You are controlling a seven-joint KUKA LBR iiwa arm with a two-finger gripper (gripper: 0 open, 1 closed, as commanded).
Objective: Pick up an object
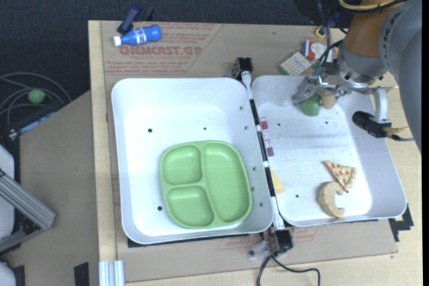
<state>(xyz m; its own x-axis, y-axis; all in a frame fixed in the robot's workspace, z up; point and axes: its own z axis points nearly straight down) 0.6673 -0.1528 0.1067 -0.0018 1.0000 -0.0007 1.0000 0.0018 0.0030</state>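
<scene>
The hand [314, 96] is low in the far corner of the right bin [375, 164], right over a small green object [310, 106]; I cannot tell its state. This looks like the grasp step. Next it should close firmly on the green object, then lift straight up clear of the right bin.

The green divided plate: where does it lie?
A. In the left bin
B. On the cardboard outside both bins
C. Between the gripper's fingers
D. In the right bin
A: the green divided plate lies flat on the floor of the left bin, far from the gripper.
</scene>
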